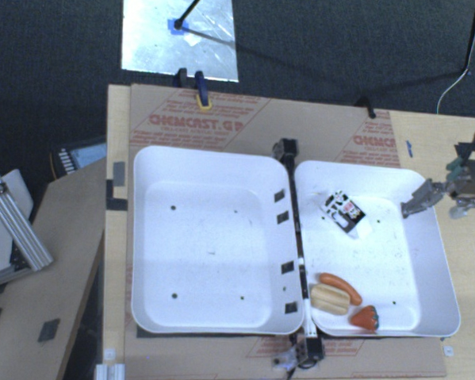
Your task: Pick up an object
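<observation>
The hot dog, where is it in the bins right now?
The hot dog lies in the right bin, near its front left corner by the divider, with the red piece just to its right.

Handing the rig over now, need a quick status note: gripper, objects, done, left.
Gripper: at the right bin's right edge, above the rim, nothing seen in it; open or shut is unclear.
Objects, all in the right bin: black-and-white box near the upper middle; hot dog and red piece at the near edge, close together.
Done: nothing picked up.
Left: choose one object, come down on it, grasp, lift. The box stands apart from the others, probably the easiest target.
</observation>
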You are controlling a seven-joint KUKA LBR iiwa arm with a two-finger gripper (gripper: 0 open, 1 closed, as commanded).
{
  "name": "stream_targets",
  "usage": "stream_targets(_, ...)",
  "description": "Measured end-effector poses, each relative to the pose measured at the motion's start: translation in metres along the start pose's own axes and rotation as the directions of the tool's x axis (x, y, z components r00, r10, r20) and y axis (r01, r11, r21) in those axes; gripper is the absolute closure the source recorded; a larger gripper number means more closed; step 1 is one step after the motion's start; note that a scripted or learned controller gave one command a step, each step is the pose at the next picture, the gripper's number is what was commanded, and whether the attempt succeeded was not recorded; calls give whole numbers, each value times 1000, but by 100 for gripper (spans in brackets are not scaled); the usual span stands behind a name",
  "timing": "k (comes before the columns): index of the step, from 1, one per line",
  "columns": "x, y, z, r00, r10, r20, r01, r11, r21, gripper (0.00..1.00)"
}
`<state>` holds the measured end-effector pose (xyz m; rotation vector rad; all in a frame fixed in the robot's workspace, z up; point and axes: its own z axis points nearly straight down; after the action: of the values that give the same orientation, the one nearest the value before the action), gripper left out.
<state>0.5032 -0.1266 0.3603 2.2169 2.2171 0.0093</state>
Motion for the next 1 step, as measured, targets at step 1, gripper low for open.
stream_targets(1,75,-15,-124,1000,-13,-1,13,1000,-10,0)
